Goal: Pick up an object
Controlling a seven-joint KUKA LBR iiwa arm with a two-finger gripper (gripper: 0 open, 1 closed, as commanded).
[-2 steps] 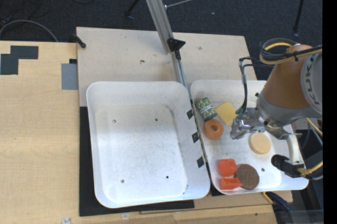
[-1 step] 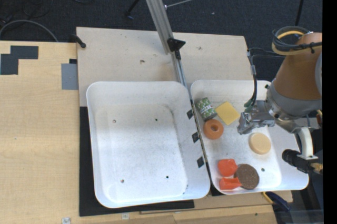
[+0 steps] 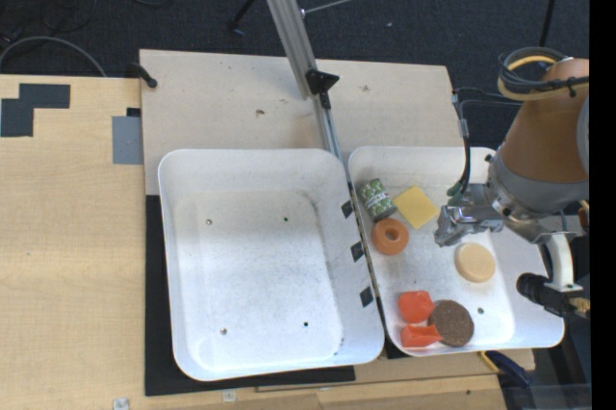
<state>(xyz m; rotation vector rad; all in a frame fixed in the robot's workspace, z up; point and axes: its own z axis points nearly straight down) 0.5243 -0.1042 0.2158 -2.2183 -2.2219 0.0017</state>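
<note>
The right bin holds several small objects: a green patterned can, a yellow block, an orange ring, a cream round piece, two red pieces and a brown disc. My gripper hangs over the middle of this bin, just right of the yellow block and up-left of the cream round piece. Nothing can be seen held in it.
The left bin lies beside it, sharing a divider with black clips. A slanted metal rail rises behind the bins. The arm's orange band looms over the right bin's far right edge.
</note>
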